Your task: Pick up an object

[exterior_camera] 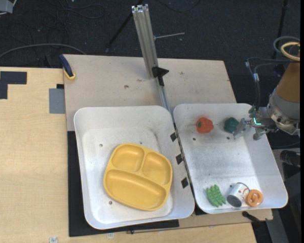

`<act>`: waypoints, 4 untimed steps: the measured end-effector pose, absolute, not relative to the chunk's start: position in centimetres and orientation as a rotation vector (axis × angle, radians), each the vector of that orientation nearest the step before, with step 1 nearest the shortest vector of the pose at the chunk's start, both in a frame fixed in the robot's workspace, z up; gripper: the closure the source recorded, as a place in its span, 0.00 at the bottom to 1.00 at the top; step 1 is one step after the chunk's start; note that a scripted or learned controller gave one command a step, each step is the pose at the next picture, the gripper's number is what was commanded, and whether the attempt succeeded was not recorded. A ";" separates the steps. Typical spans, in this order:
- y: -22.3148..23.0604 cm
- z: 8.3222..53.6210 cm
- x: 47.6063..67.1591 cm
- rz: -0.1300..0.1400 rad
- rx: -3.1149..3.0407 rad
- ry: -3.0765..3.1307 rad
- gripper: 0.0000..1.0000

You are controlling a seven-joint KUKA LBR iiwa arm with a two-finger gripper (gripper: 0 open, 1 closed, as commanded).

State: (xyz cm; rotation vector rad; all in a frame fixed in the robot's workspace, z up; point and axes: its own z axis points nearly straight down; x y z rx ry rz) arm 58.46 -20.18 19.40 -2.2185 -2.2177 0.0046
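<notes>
The right bin holds several small items. A red-orange round piece and a dark green piece lie near its far edge. A light green leafy piece, a silver can on its side and an orange ring sit at the near edge. My gripper reaches in over the bin's right rim, right beside the dark green piece and level with it. Whether it touches that piece is unclear.
The left bin carries a yellow divided plate. A metal post rises behind the bins, near the gap between them. The arm's grey body hangs over the right bin's far right corner.
</notes>
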 end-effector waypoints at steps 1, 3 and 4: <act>-20.2 19.6 58.6 0.001 -2.221 -2.221 0.00; -20.9 8.9 58.3 -0.002 -2.223 -2.220 0.00; -21.0 9.1 58.4 -0.002 -2.223 -2.223 0.00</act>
